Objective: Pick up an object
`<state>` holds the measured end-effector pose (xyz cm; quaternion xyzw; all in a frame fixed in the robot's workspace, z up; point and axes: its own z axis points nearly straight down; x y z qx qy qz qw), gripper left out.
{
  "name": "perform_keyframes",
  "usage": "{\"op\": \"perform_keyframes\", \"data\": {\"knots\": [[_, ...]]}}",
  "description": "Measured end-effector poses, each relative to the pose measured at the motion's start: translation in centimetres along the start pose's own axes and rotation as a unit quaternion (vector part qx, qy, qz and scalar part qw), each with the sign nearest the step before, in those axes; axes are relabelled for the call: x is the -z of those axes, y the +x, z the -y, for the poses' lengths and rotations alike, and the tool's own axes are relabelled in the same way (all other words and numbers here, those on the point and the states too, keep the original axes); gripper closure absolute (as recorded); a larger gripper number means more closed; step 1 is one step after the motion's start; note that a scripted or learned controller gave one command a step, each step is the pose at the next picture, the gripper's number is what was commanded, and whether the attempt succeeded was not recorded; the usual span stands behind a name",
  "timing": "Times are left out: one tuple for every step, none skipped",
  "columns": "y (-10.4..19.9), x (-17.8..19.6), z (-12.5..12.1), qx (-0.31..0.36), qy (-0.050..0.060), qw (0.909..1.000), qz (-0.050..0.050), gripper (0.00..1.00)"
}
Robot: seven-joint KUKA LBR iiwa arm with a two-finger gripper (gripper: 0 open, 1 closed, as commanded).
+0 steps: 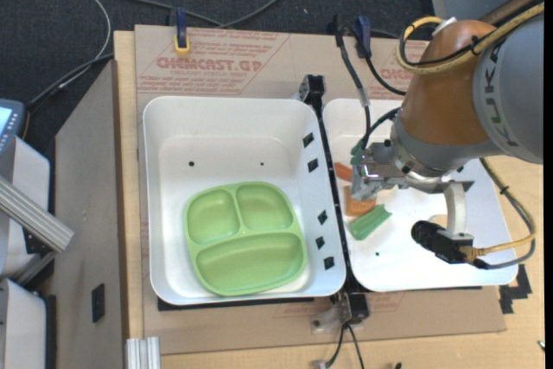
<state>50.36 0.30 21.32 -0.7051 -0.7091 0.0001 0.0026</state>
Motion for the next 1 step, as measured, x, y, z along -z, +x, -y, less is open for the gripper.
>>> {"op": "perform_keyframes", "data": {"knots": [[6.42,0.33,1.18,0.002,0.000,1.0000,0.000,1.00]]}}
